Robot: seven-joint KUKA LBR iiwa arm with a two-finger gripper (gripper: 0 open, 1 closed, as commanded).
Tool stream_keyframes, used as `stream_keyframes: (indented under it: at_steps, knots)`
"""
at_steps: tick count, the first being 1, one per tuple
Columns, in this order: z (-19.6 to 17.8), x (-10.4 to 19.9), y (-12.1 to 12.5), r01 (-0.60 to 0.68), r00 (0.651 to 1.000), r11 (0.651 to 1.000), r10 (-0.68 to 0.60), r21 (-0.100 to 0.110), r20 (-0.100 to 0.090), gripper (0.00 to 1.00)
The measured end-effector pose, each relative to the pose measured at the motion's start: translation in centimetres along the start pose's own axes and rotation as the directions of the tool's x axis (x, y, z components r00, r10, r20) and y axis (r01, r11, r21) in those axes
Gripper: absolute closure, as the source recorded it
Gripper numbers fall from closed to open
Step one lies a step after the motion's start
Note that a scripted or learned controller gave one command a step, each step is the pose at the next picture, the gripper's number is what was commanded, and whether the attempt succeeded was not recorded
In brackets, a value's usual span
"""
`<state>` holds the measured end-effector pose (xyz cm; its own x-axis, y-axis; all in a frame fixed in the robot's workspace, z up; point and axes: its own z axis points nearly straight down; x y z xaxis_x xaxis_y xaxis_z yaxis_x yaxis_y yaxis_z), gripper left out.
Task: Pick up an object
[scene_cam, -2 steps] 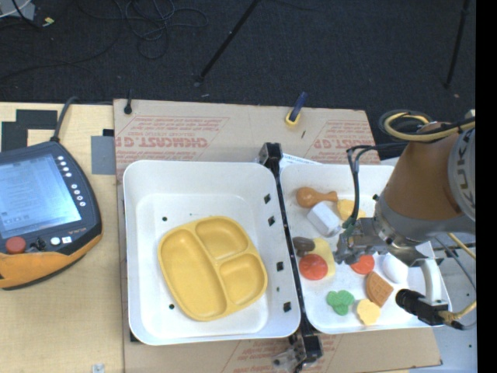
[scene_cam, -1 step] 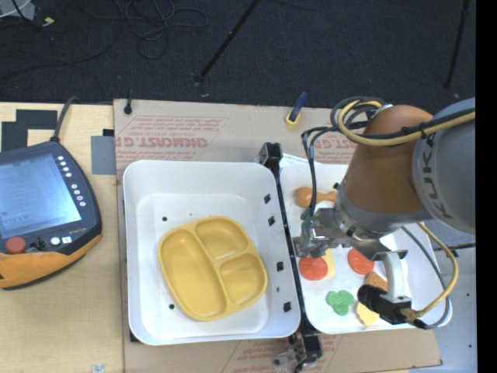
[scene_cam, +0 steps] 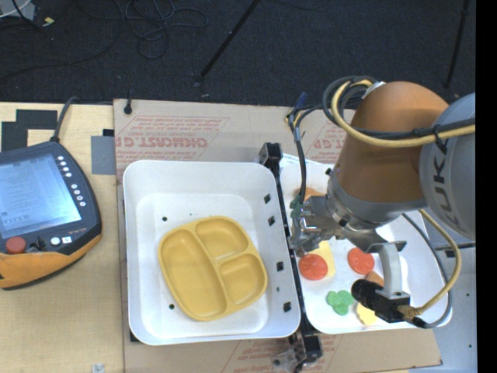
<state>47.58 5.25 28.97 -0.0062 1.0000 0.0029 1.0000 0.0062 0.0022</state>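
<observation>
Left bin (scene_cam: 147,185): yellow divided tray (scene_cam: 213,266) lies at its centre, tilted toward 5 o'clock. A teach pendant (scene_cam: 43,200) sits on the table (scene_cam: 62,317) at 9 o'clock of that bin.

Right bin (scene_cam: 435,305): small candidate objects cluster near the divider. Red round piece (scene_cam: 313,267), second red piece (scene_cam: 359,261) at its 3 o'clock, green piece (scene_cam: 338,301) at 5 o'clock, yellow piece (scene_cam: 366,315) just beside the green.

Risk, judged: the pieces lie close together and near the bin wall, so a descent could nudge neighbours aside or catch two at once; flat pieces may slip out.

Gripper (scene_cam: 311,228) hangs above the red round piece, at its 12 o'clock. The arm's bulk hides the jaws; opening cannot be told, and nothing is visibly held.
</observation>
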Motion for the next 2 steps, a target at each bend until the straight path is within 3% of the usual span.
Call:
stream_keyframes:
  at_steps: [1, 2]
  knots:
    - [-8.3, -1.2, 0.1, -0.006, 1.000, 1.000, 0.006, -0.004, 0.002, 1.00]
    - [-15.3, 7.4, 0.1, 0.003, 1.000, 1.000, -0.003, -0.002, 0.000, 1.00]
